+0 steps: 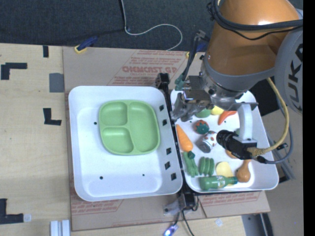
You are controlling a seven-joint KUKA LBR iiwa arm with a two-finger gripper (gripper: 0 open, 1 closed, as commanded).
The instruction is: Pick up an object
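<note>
Poised low over the right bin point(263, 181), tool point(183, 107) near the carrot point(184, 138); grip state impossible to tell. Nothing visibly lifted; toy food lying in the bin, pick apparently yet to come.

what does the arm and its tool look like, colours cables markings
The arm has a large rounded orange shell ringed by a black cable, over a grey collar. At the right edge its grey casing bears dark lettering. A yellowish cable loops down its right side. The tool is a dark metal cluster with thin wires.
</note>
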